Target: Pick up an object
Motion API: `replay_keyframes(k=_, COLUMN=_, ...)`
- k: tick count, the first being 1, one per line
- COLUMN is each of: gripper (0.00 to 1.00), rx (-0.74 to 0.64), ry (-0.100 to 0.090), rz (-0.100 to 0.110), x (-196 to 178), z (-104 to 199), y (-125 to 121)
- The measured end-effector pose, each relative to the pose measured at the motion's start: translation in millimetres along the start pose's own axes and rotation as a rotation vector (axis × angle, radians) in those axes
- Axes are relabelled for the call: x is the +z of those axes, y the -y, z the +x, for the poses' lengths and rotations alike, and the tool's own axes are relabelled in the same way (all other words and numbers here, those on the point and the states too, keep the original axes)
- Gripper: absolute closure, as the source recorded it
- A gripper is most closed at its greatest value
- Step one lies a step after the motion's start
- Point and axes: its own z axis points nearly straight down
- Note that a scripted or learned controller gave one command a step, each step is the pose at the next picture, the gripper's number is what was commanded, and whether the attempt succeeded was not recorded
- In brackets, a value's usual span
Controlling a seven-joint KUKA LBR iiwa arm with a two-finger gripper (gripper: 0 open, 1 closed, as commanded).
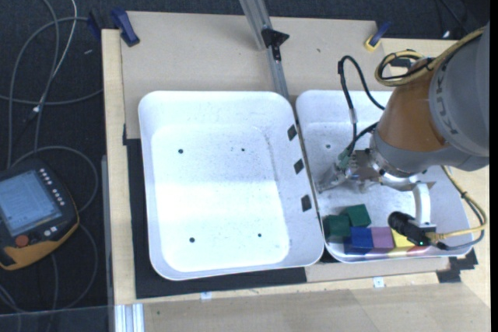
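Several small blocks lie along the front edge of the right bin (327, 117): a dark green block (338, 226), a second green block (358, 214), a blue block (360, 239), a pink block (382, 238) and a yellow one (403, 239). The grey arm with its orange band (408, 120) reaches in from the right over this bin. My gripper (341, 171) hangs low over the bin's middle, a little behind the green blocks and apart from them. Nothing shows in its grasp.
The left bin (214, 183) sits beside the right one, with black clips (297, 165) on the shared wall. A metal pole (253, 4) slants down to the bins' back edge. A black cable (350, 101) loops over the right bin. A teach pendant (31, 206) lies off the bench, left.
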Motion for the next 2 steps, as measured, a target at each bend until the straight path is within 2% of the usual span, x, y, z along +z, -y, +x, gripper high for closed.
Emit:
replay_keyframes(k=1, gripper=0.00, rx=0.010, ry=0.005, rz=0.004, x=-47, z=66, y=1)
replay_keyframes(k=2, gripper=0.00, rx=0.011, ry=0.009, rz=-0.009, x=-104, z=1, y=-1)
